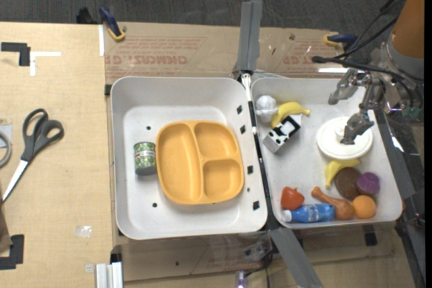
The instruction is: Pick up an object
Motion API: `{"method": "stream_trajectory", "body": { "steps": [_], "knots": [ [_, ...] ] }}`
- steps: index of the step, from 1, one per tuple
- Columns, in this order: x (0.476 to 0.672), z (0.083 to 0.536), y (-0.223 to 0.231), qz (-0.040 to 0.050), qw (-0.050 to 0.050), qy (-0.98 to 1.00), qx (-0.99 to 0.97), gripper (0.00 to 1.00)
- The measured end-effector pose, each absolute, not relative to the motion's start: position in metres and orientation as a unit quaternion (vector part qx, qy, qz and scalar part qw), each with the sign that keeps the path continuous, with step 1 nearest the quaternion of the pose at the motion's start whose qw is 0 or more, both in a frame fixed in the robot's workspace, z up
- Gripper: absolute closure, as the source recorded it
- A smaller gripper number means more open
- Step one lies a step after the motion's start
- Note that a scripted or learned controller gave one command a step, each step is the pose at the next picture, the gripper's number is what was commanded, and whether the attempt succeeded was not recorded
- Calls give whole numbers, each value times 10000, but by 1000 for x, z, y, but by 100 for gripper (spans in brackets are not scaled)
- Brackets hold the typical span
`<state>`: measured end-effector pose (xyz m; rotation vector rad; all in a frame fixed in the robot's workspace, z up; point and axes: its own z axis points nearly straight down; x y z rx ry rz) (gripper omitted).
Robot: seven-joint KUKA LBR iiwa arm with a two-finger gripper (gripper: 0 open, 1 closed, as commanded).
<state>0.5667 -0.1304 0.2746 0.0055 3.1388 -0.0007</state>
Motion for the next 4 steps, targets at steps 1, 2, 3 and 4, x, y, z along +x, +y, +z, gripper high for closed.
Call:
{"method": "stream_trajectory", "body": {
  "steps": [1, 2, 3, 4],
  "knots": [
    [539, 94, -146, -4, 14, 9999, -108, 0],
    [624, 94, -161, -5, 35, 9996, 273, 0],
    [539, 92, -103, 1, 11, 9959, 900, 0],
    [588, 93, -108, -3, 14, 9850, 1726, 0]
  ]
}}
